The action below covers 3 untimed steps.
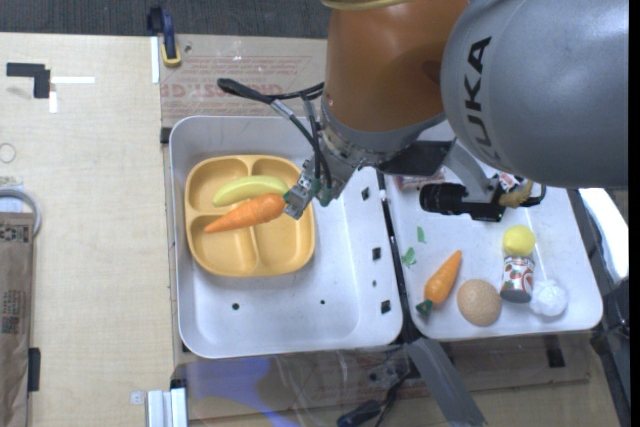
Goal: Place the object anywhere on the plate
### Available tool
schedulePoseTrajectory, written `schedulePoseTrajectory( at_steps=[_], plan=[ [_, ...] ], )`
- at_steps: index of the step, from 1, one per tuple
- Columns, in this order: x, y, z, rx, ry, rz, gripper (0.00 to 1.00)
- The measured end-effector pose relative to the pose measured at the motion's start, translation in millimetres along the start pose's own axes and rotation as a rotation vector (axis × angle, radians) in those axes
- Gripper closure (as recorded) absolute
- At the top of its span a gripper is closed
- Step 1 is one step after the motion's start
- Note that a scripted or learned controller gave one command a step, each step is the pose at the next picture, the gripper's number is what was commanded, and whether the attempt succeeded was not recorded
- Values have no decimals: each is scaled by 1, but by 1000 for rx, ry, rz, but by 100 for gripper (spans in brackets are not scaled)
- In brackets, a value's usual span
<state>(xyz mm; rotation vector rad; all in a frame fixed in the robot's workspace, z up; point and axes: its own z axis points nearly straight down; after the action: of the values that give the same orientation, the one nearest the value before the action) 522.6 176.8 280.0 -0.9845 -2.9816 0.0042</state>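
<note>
A yellow divided plate (222,259) sits in the left bin (300,315). A yellow banana (248,187) lies in the plate's rear compartment. An orange carrot (244,213) stretches across the plate's dividers, with its tip pointing left and its thick end to the right. My gripper (298,200) is over the plate's right rim, shut on the carrot's thick end. The carrot looks slightly tilted, with its thick end higher. The arm's orange band and grey body hide the back of both bins.
The right bin (580,315) holds a second carrot (443,277), a brown egg (479,302), a yellow ball (518,240), a small patterned can (516,277), a white lump (548,297) and green scraps (410,257). White floor shows in front of the plate.
</note>
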Motion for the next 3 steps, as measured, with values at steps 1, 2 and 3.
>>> schedulePoseTrajectory(
  at_steps=[1,2,3],
  plan=[
    [-28,-27,-13,-2,-2,190,100],
    [2,44,-7,0,0,193,100],
    [1,43,-15,3,-2,192,100]
  ],
)
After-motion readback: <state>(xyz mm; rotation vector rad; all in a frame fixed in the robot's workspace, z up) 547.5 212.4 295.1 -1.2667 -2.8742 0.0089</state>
